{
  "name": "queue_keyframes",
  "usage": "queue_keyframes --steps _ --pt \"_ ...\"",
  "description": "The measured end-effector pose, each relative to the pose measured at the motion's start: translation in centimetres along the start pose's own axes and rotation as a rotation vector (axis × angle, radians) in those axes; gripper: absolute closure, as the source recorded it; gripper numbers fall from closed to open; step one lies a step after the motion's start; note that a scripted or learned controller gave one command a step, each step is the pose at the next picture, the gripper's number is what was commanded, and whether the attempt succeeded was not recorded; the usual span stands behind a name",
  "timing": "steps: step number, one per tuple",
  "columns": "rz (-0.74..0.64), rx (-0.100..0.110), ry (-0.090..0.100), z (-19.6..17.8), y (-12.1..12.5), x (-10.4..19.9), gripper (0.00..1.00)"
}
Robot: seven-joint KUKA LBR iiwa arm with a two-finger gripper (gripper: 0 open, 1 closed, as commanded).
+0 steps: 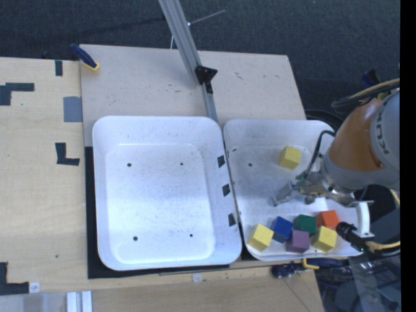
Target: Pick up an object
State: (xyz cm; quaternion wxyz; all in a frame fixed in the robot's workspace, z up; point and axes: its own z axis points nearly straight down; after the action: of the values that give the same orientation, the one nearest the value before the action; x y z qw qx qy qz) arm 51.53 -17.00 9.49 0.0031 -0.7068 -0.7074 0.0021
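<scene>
The right bin (260, 142) holds several small blocks. One yellow block (290, 156) lies alone toward its far side. Along the near edge sit a yellow block (261, 236), a blue block (282, 228), a green block (304, 223), a purple block (299, 240), an orange block (329, 218) and another yellow block (325, 238). My gripper (294, 196) hangs low over the bin floor between the lone yellow block and the near cluster. Its fingers are spread open and nothing is between them.
The left bin (104, 174) stands beside the right one. A slanted metal rod (185, 38) with a black clamp crosses the bench behind the bins. The arm's orange band (354, 138) rises to the right of the right bin.
</scene>
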Motion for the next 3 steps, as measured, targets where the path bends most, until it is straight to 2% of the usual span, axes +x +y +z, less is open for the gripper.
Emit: queue_keyframes --steps 1,3 --pt "-0.001 -0.004 0.0 -1.3 0.1 0.1 1.0" --pt "0.0 -0.011 -0.003 -9.8 0.4 -0.6 1.0"
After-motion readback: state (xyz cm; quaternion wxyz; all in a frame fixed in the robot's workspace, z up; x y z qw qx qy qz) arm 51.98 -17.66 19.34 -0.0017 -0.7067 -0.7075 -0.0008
